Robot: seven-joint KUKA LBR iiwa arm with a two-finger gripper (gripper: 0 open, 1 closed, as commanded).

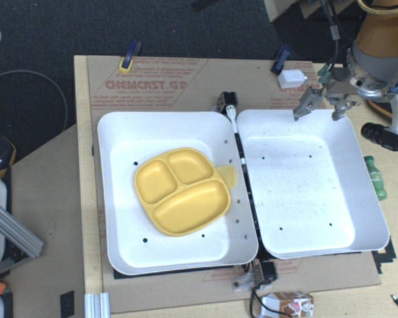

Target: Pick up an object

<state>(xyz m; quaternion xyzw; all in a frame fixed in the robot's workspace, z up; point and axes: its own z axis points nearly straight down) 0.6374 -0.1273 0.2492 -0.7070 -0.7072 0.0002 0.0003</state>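
— Since you're nearer the bench, what takes up most of it?

— The plywood board (pixel 186 78) with red lettering, and on it two shallow white bins side by side. The left bin (pixel 119 237) sits in the middle-left of the frame, the right bin (pixel 318 230) in the middle-right, their inner rims touching along a dark seam.

— Anything inside them?

— In the left bin lies a yellow divided plate (pixel 181 191), three compartments, resting flat and turned a little askew, close to that bin's right wall.

— And the arm?

— The arm (pixel 381 38) reaches in at the upper right, grey with an orange band. Its gripper (pixel 322 111) hangs over the upper rim of the right bin, the two fingers (pixel 301 108) spread apart with nothing between them, well apart from the plate.

— Smaller bits?

— A white block (pixel 292 79) near the board's upper edge, just left of the gripper. A blue-and-yellow clamp (pixel 129 57) at the upper left of the board. A green marker-like thing (pixel 376 177) beside the right bin's right rim.
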